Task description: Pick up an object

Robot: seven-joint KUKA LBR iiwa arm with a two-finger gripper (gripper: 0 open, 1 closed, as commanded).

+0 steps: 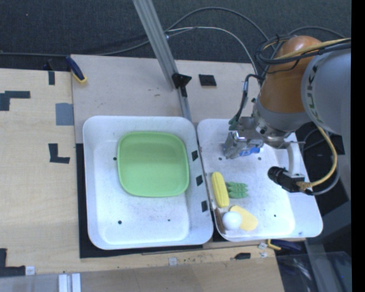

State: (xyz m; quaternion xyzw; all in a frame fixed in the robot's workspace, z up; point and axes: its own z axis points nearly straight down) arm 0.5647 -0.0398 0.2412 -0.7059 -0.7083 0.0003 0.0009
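Hovering over the right bin (285, 219), my pincer (232, 147), its state indiscernible, favours the light, stiff toy corn cob (219, 189), pinched across its slippery middle.

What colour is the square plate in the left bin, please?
Light green; the plate shows plainly in the camera view.

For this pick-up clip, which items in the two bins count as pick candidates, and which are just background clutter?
Job-related:
- gripper, low in the right white bin
- yellow plastic corn cob
- green leafy toy piece
- white ball
- flat yellow toy piece
- square green plastic plate in the left white bin

Lying about:
- tape patches on the wooden bench
- black cables
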